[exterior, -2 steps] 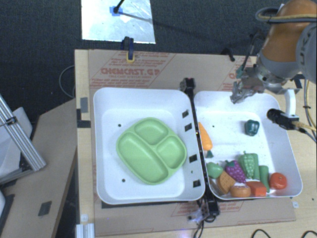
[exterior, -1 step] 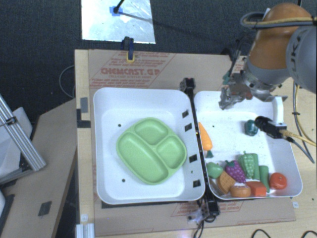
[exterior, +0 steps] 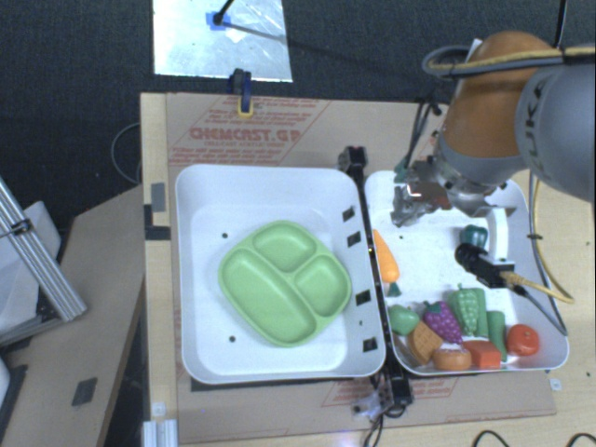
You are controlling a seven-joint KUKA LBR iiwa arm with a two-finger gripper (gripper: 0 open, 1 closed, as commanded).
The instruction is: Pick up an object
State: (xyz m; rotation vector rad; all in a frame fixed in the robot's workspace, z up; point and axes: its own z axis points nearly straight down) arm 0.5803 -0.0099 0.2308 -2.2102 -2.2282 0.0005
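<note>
The gripper (exterior: 410, 208), its opening indiscernible from above, hangs over the right bin (exterior: 545, 250); the toy carrot (exterior: 386, 260), long axis along the bin's left wall, lies just below-left of it.

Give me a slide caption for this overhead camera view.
Robot gripper above the right bin of toy food; green plate in the left bin.
</note>
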